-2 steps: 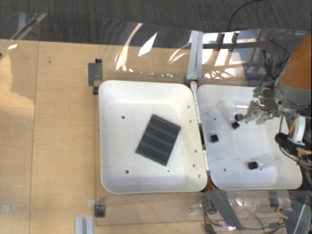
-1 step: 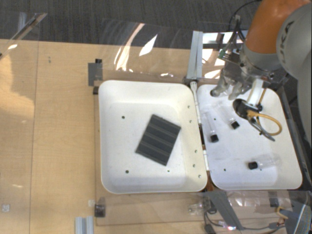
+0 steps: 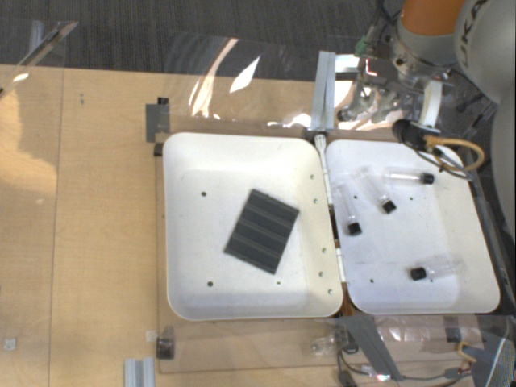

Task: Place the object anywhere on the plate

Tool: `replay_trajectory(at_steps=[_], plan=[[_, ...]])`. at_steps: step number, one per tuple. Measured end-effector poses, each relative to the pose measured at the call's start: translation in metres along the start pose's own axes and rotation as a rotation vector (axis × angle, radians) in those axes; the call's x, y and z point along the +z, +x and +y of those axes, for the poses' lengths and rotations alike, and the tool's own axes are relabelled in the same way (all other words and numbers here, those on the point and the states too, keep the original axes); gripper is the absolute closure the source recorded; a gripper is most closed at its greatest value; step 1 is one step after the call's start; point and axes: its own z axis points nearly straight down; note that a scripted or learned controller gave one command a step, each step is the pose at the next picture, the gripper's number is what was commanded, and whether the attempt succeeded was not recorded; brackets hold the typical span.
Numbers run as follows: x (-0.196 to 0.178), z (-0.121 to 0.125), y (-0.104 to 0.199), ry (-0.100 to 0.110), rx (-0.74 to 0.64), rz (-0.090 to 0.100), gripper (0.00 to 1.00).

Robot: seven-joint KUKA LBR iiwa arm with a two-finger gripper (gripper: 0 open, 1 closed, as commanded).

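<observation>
A dark grey ribbed plate (image 3: 261,230) lies tilted in the middle of the left bin (image 3: 185,289). Several clear tubes with black caps lie in the right bin (image 3: 476,297): one (image 3: 351,213) near its left wall, one (image 3: 380,195) beside it, one (image 3: 408,176) toward the back, one (image 3: 430,269) at the front right. My gripper (image 3: 382,103) hangs over the far edge of the right bin, behind the tubes and well away from the plate. I see nothing held in it.
A metal divider post (image 3: 324,87) rises at the back between the two bins. A yellow cable loop (image 3: 451,147) hangs off the wrist over the right bin's back corner. Bare wooden bench (image 3: 81,216) lies to the left.
</observation>
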Motion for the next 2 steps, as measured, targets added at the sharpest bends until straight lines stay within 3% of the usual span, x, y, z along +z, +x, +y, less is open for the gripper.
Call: replay_trajectory(at_steps=[1, 2], plan=[[-0.125, -0.008, 0.046, -0.004, -0.081, 0.002, 1.0], [-0.122, -0.016, 0.087, 0.0, -0.717, 0.001, 1.0]])
